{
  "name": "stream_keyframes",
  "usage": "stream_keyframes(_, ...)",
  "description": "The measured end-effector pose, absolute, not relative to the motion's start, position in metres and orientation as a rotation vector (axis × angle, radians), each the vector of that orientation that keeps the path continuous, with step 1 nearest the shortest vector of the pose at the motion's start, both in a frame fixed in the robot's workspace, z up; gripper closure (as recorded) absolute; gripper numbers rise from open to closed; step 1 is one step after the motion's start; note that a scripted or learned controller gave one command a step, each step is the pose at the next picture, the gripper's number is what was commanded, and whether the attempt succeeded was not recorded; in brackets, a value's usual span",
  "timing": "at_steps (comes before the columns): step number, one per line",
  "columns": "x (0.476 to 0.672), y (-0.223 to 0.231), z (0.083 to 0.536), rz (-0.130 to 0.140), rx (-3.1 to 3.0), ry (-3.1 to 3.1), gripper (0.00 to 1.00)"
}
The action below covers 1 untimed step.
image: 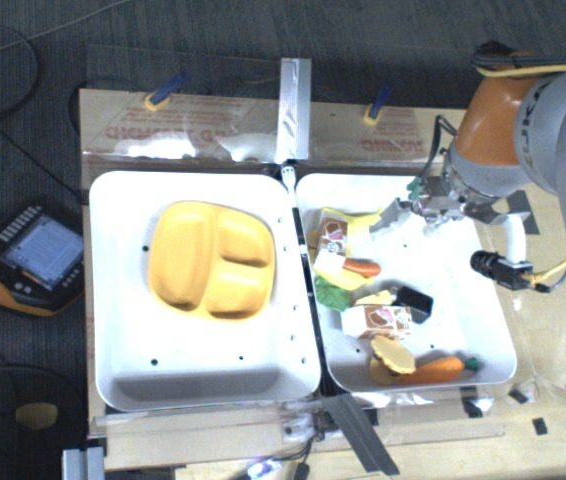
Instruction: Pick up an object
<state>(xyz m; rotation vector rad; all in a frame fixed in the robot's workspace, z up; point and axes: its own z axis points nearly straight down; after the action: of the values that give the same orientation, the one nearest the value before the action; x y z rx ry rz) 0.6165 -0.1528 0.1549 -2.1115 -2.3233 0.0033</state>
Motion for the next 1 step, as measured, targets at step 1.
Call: stream_keyframes(1, 0.6702, -0.1383, 0.0973, 0.005, -2.021, -2.400, 0.00)
